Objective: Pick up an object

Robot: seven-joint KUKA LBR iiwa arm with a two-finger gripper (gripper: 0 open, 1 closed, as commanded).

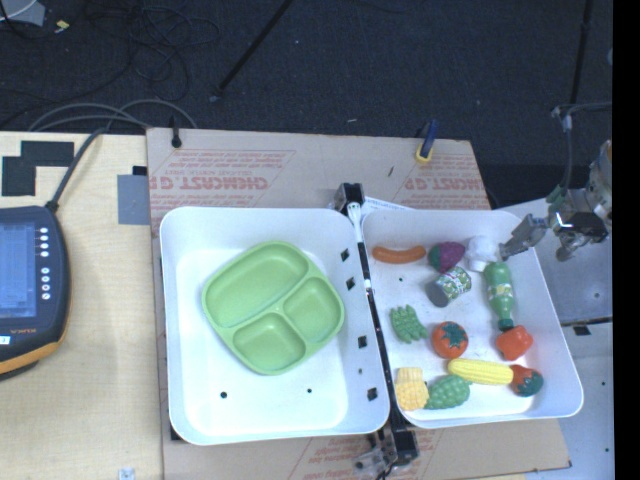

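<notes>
Over at three o'clock of the view, gripper point(535, 248) hanging above the two o'clock rim of the right bin point(565, 368), two dark metal prongs splayed apart, nothing between them. Nothing lifted yet. Down in that shallow glossy white tub, a scatter of plastic toy food. At eleven o'clock, a smooth orange sausage point(398, 254), long and rounded at both ends. Just beside it toward twelve, a purple rounded piece point(447, 256), and below that a small stubby can point(452, 285) lying tilted, metal-grey with a green label. Nearest the prongs, a small white lump point(482, 248) touching the top of a green bottle point(499, 293), slim and shiny, lying neck down toward five o'clock. Dead centre, a ridged green leafy chunk point(406, 323) and a glossy round tomato point(449, 339). At four o'clock, an orange-red rounded fruit point(513, 342). Along the six o'clock edge, a blocky yellow corn piece point(411, 388) touching a bumpy green cluster point(448, 392), then a long yellow corn cob point(482, 371) pointing at a red-and-green piece point(527, 379). Across the divide, in the left bin point(190, 388), a pale green plate point(272, 306), matte plastic, rounded corners, three moulded compartments, turned at an angle. Under both bins, flat brown printed cardboard point(250, 173).
</notes>
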